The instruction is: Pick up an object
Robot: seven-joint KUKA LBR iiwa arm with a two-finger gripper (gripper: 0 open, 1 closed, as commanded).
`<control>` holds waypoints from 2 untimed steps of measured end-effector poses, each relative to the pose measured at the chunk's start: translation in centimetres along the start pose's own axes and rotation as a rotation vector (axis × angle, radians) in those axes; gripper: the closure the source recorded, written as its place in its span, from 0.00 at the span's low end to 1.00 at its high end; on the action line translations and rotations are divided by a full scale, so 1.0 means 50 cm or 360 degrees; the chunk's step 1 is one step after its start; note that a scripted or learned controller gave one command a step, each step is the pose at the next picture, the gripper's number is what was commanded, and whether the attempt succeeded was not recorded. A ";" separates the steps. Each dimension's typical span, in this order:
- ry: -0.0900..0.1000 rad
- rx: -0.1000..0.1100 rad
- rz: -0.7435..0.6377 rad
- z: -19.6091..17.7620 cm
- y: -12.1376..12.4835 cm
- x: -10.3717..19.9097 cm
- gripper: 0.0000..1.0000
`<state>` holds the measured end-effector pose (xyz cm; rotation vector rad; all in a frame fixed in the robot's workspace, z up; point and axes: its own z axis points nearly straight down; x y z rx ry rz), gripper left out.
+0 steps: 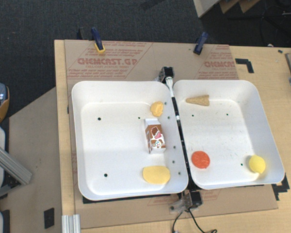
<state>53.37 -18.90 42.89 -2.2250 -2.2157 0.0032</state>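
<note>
- The small carton lies flat in the left bin, near that bin's right wall; its long axis runs near-to-far, tilted slightly, with a white end toward the near side and a brown printed face up.
- Just beyond its far end sits a small rounded orange-yellow lump, close to the wall between the bins.
- Near the carton's near end, apart from it, lies a smooth yellow oval piece, its long axis left-to-right.
- In the right bin, a tan cone-shaped piece rests at the far side, its narrow tip pointing left.
- A flat round red-orange disc lies at the near left of the right bin, and a glossy yellow lemon-like object sits in the near right corner.
- Both bins are shallow, white, smooth plastic with rounded corners, touching along a dark seam, on a brown printed cardboard sheet held by two blue clamps at the far edge.
- The gripper's state I cannot tell.
</note>
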 end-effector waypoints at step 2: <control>-0.0011 -0.0035 -0.0011 -0.232 -0.079 -0.029 1.00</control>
